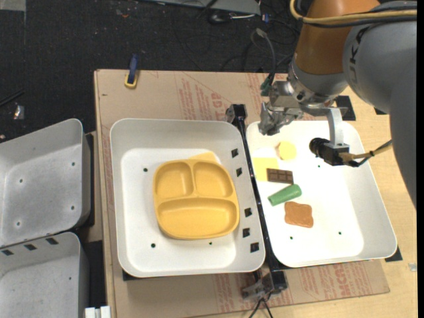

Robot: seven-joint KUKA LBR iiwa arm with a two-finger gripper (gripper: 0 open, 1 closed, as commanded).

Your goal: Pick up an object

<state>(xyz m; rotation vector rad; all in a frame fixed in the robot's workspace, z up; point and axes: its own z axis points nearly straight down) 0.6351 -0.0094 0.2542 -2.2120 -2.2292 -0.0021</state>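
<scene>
In the right bin (344,244) lie a round pale-yellow piece (286,151), a flat yellow square (263,167), a brown chocolate bar (279,175), a green cylinder (285,194) and an orange-brown toast-shaped piece (299,214). My gripper (270,126) hangs over the bin's back-left corner, just behind and left of the round yellow piece. I see nothing between its fingers, and their spacing is unclear from this angle.
The left bin (126,177) holds a yellow divided tray (196,200). A black divider with clips (246,177) runs between the bins. A black fitting with a cable (331,151) sits at the right bin's back. Grey lids (40,177) lie left of the bench.
</scene>
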